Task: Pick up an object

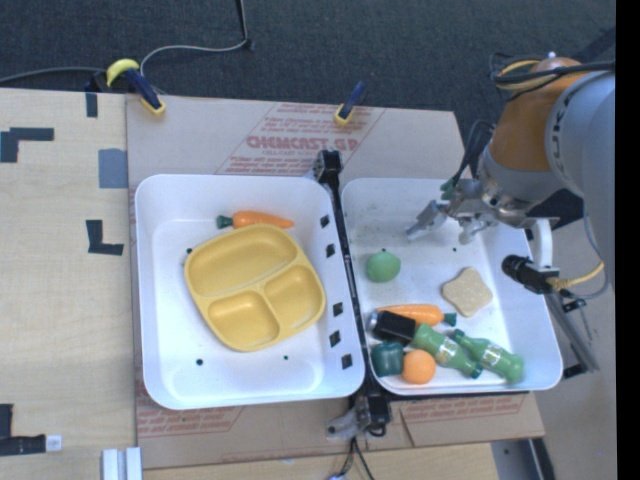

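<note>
- Claw (440, 225): hanging over the upper part of the right bin (545, 368), fingers (421, 222) spreading apart, gripping nothing.
- Arm (545, 118): reaching in from the right, orange band sitting above the wrist.
- Green ball (383, 266): lying on the right bin floor, below and left of the claw, apart from it.
- Slice of bread (468, 292): resting near the middle of the right bin, below the claw.
- Carrot (415, 314): lying just above a green bottle (465, 351) near the bin's front edge.
- Orange ball (419, 367): sitting against the bottle, beside a dark teal block (386, 357).
- Yellow divided plate (255, 285): lying in the left bin (160, 298), compartments facing up.
- Second carrot (258, 220): touching the plate's upper rim.
- Both bins: sitting side by side on cardboard (300, 138) covering the bench (50, 268).
- Yellow clamps (135, 78): gripping the cardboard's far edge.
</note>
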You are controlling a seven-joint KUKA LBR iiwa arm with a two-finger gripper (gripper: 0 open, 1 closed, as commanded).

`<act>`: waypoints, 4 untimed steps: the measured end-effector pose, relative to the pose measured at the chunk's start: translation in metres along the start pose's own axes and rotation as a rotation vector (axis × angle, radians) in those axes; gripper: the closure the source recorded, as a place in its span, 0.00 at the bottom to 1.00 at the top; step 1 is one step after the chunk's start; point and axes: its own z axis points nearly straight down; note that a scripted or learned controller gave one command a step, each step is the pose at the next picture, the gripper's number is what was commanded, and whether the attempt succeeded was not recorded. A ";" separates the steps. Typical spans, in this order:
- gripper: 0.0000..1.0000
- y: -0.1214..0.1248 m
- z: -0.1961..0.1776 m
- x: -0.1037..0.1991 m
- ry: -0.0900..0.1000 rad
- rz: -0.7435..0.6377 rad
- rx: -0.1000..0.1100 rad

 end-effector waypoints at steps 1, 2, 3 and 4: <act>0.00 -0.043 0.028 0.034 -0.002 0.001 -0.001; 0.00 -0.084 0.055 -0.070 0.000 -0.002 -0.015; 0.00 -0.034 0.054 -0.002 -0.005 -0.002 -0.019; 0.00 0.016 -0.002 -0.073 -0.004 0.001 -0.006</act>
